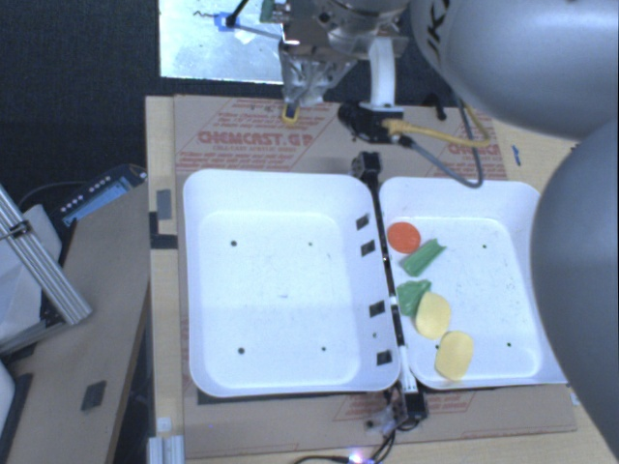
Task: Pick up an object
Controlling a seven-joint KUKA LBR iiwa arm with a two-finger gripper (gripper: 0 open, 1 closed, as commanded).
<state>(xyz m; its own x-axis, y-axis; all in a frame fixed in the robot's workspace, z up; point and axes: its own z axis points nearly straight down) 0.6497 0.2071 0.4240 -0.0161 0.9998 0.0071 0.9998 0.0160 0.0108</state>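
Several small objects lie along the left side of the right bin [498, 288]: an orange disc [403, 236], a green strip [423, 256] below it, a second green piece [413, 295], and two pale yellow pieces [433, 314] [455, 354] nearest the front. My gripper [306, 93] hangs high over the cardboard behind the left bin [276, 293], far from these objects and well above the bench. I see nothing held under it.
The grey arm fills the top right and right edge of the view, overhanging the right bin's far side. A black divider with clips [382, 269] runs between the bins. Cables [435, 143] lie behind the right bin. A small yellow tag [289, 115] sits on the cardboard.
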